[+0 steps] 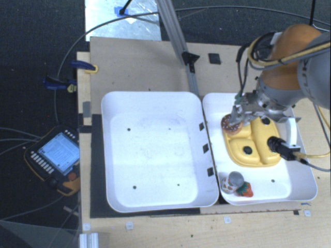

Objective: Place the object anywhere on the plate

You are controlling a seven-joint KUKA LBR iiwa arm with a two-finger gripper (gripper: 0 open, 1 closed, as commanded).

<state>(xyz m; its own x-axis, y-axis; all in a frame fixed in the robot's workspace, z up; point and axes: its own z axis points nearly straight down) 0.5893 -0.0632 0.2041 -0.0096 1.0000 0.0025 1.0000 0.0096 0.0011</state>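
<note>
A yellow plate with moulded compartments lies in the right bin. A brown ring-shaped object with pale sprinkles, like a doughnut, rests at the plate's upper-left corner, partly over its rim. My gripper hangs right above the doughnut's right side, reaching in from the right, and its tip overlaps the doughnut. The wrist covers the plate's top right part.
A small grey ball and a red item sit in the right bin's near-left corner. The left bin stands beside it, with black clips along the shared wall. A metal pole slants behind the bins.
</note>
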